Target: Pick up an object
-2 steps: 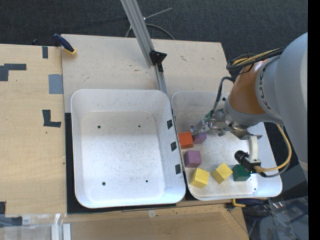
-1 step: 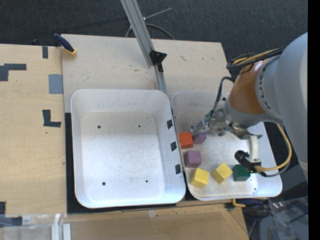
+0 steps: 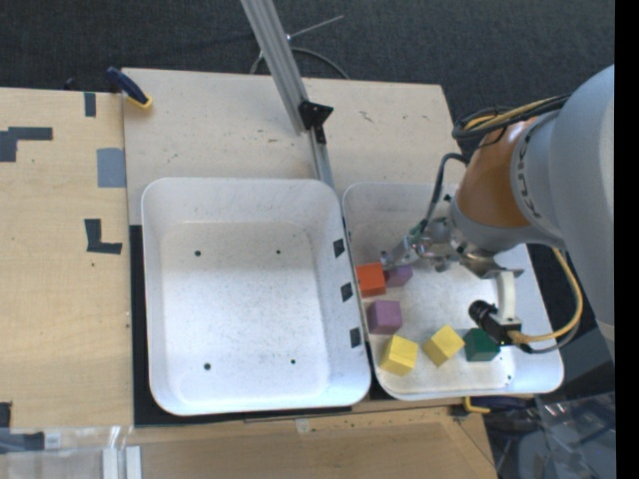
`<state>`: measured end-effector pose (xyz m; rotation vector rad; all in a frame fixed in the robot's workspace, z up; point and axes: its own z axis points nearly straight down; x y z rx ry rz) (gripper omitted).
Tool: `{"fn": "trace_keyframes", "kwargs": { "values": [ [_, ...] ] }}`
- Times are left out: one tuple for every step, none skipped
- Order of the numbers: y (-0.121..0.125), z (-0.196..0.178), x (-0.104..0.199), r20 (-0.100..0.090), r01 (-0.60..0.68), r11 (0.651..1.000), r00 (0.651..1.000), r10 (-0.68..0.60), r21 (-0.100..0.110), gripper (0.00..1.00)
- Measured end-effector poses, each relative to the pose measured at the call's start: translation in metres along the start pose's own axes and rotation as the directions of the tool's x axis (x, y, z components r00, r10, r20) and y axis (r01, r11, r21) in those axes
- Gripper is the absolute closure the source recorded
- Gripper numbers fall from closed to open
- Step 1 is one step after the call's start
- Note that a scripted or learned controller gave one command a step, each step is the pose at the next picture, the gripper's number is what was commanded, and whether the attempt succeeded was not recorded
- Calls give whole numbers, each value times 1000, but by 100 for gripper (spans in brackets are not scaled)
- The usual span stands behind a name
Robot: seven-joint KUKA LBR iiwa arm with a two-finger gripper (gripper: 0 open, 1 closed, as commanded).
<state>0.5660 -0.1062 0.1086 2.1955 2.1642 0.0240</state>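
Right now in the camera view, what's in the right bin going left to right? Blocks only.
Orange block → purple block → yellow block → second yellow block → green block. A smaller purple block sits partly under the gripper beside the orange one; its place in the order is unclear.

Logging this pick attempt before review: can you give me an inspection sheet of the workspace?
Surface: two white bins, left bin and right bin, on a wooden bench.
Job's things: orange block, two purple blocks, two yellow blocks, green block, all in the right bin.
Clutter: blue-yellow tool on the bench.
Grippers: gripper low beside the upper purple block; finger state unclear.
Cables: yellow and black, along the arm.
Surroundings: dark carpet, metal pole.
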Motion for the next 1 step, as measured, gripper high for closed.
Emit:
{"fn": "trace_keyframes", "kwargs": {
  "values": [
    [67, -87, 56, -31, 22, 999, 999, -20, 42, 0]
  ]
}}
